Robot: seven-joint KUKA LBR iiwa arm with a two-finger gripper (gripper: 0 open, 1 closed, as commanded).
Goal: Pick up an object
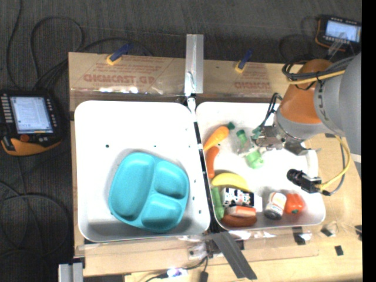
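My gripper (262, 138) hangs over the upper middle of the right bin (317, 216), reaching in from the right. A light green object (254, 158) lies just below it, and a small dark green piece (241, 137) lies just to its left. An orange carrot (215, 136) rests against the bin's left wall, with a second orange piece (210, 160) below it. Along the front lie a yellow banana (229, 180), a black-and-white box (238, 197), a red-brown sausage (239, 216), a small can (274, 205) and a red-orange vegetable (295, 203).
The left bin (94, 122) holds a turquoise divided plate (150, 191) toward its front right. A metal divider (194, 69) stands at the back between the bins. A black fitting with a yellow cable (302, 179) hangs off the arm over the right bin's right side.
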